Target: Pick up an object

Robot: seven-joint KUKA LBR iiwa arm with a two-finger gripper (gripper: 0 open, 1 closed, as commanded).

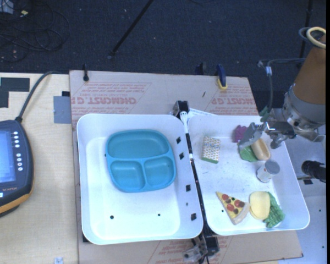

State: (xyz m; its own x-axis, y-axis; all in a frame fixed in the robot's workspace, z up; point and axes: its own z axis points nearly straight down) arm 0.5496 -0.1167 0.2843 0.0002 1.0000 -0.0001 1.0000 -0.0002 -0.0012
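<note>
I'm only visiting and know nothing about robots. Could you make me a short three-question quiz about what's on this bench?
1. True or false: the blue three-compartment plastic plate lies in the left white bin.
2. Which toy lies nearest the front edge of the right white bin? A) the pizza slice with red dots B) the speckled sponge block with a green edge
3. Fill in: the grey arm's gripper hangs over the ___ bin.

Key: 1 true; 2 A; 3 right.

Red print on the cardboard [154, 95] far of the bins appears upside down, too blurred to read surely. Nothing else is legible.
</note>
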